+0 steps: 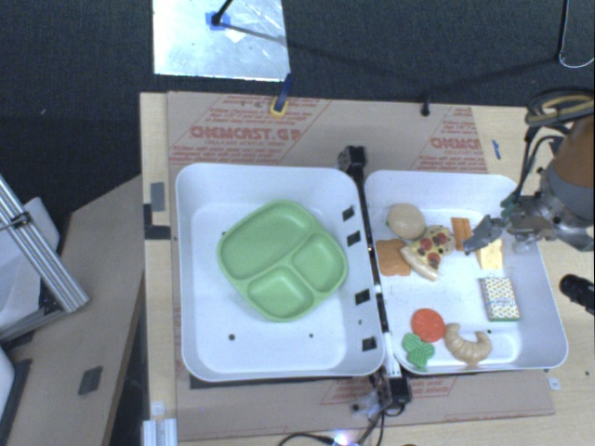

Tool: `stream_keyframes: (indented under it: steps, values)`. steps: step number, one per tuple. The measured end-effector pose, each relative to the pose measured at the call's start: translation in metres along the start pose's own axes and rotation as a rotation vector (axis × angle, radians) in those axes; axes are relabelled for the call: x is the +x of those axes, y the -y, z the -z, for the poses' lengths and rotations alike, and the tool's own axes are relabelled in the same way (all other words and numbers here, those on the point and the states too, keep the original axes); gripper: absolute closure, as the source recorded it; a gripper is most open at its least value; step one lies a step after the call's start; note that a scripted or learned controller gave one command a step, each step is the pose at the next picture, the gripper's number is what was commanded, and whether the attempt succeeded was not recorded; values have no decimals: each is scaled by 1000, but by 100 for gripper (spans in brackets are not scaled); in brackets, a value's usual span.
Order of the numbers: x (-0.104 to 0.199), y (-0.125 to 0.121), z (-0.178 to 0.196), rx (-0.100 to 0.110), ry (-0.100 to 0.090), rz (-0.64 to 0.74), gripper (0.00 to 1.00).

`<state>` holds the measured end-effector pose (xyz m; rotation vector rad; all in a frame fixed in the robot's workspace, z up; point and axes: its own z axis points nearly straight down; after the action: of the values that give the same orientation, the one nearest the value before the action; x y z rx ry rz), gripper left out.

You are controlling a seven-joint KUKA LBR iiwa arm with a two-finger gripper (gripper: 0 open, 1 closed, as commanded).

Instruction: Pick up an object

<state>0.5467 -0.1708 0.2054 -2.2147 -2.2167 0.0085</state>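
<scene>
The camera looks down on two white bins that stand side by side on the bench. The left bin [200,342] carries a green plate [282,260] with three compartments, near its middle. The right bin [539,342] carries small toy food. A beige bun [405,219] lies near the far left corner, and a pizza slice [428,249] lies just beside it, touching a brown cracker [392,258]. An orange stick [460,229] and a yellow cheese piece [491,255] lie closer to the right edge. A patterned card [499,297] lies near the right edge, in the middle. Along the near edge there are a red tomato slice [428,323], a green broccoli [417,349] and a croissant [469,343]. The gripper [485,233] reaches in over the right edge, above the cheese and the orange stick. How far the claw is open, I cannot tell, and nothing is visibly held.
</scene>
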Motion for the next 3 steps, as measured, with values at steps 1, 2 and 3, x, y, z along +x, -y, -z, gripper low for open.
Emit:
stream_keyframes:
  steps: [1, 2, 3]
  values:
    - [0, -3, 6, -10, 2, 2, 0]
    - [-10, -2, -44, -7, 2, 0, 0]
    - [-17, -8, -98, -7, 1, 0, 0]
